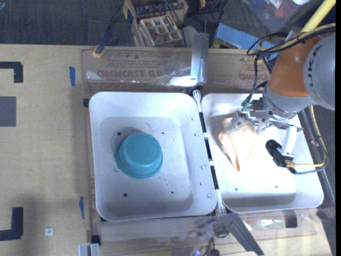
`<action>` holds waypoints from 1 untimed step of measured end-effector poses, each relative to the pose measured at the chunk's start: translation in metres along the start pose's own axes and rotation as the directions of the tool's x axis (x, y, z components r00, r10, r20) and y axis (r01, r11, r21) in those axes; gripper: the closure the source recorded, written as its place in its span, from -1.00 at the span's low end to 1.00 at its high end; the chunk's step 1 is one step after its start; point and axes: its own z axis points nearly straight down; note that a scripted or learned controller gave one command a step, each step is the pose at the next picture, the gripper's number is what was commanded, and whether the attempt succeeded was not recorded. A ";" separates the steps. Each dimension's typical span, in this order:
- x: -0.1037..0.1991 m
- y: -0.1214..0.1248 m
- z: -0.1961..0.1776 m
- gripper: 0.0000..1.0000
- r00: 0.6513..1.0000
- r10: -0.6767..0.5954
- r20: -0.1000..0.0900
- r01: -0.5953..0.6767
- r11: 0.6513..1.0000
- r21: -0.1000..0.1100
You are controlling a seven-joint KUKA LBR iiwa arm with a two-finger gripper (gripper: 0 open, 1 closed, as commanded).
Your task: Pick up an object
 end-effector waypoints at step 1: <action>0.008 0.036 0.052 -1.00 0.999 -0.042 0.003 0.042 0.999 -0.012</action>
